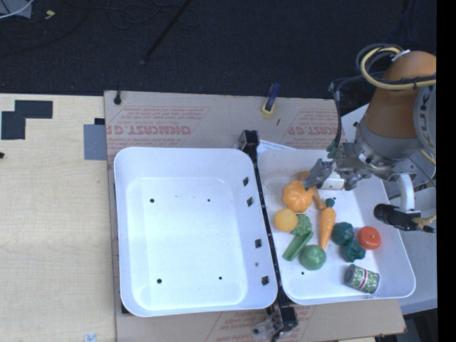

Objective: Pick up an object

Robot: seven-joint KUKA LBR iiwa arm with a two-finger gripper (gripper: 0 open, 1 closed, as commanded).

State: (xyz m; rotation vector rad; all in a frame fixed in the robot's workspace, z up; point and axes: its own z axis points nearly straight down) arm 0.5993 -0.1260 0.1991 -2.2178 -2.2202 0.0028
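Observation:
My gripper [322, 177] hangs over the upper middle of the right bin [399, 276], just above and to the right of an orange pumpkin-like toy [297, 196]. I see nothing held in it. Below the pumpkin lie a yellow-orange fruit [285, 220], a broccoli piece [303, 224], a green cucumber [295, 246] and a round green toy [312, 257]. A carrot [326, 225] lies upright in the picture just below the gripper. Further right are two dark teal vegetables [343, 232], a red tomato [369, 238] and a small can [363, 278].
The left bin [128, 191] sits beside the right one, the two parted by a black clamp rail [260, 212]. Both rest on a cardboard sheet [178, 123]. A blue and yellow clip [270, 100] stands at the cardboard's back edge.

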